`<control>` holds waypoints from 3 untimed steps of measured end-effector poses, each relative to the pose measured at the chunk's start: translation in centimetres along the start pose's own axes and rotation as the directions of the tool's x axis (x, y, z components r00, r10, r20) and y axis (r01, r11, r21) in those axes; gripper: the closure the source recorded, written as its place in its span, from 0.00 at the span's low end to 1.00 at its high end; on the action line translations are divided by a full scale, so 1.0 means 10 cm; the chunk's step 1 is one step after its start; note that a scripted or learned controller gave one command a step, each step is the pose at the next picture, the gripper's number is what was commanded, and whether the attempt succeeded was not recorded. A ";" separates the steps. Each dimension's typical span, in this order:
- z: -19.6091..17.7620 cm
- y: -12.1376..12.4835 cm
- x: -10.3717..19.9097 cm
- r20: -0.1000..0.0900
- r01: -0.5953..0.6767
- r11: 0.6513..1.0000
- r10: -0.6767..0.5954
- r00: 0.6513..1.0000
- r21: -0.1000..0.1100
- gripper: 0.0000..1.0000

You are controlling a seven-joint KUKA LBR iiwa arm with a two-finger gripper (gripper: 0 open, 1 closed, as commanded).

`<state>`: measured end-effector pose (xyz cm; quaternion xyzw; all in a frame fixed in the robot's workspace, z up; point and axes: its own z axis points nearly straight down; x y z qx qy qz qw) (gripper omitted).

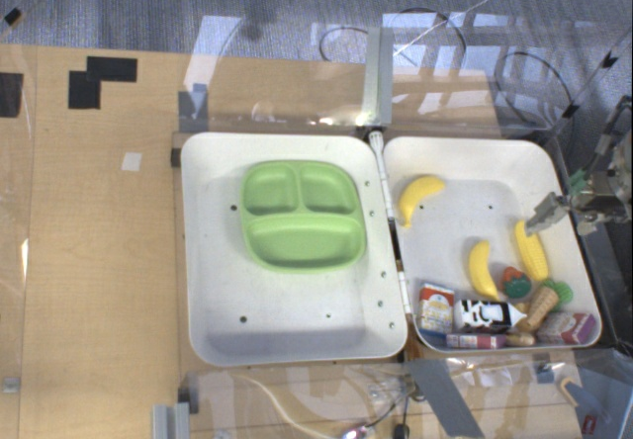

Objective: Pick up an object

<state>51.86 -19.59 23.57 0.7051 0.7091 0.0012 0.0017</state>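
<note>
The packets [465, 313] lie nearest, at the front wall of the right bin [465, 165]. Left of this bin, the green divided plate [302, 214] fills the left bin [213, 259]. Three bananas [482, 269] lie in the right bin. The tool [554, 210] hovers at its right wall, just above one banana; I cannot tell its opening. It may strike the wall, or the curved fruit may slip.

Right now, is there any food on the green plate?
No, it is empty. The green plate lies flat in the left bin, and all three of its compartments show only bare green.
</note>
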 end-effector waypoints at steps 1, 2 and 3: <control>1.42 -0.23 0.30 0.000 0.167 0.986 -0.167 0.986 -0.002 0.00; 1.30 -0.21 0.31 0.000 0.168 0.986 -0.168 0.986 -0.007 1.00; 0.13 -0.29 1.03 0.000 0.101 0.995 -0.101 0.995 -0.003 1.00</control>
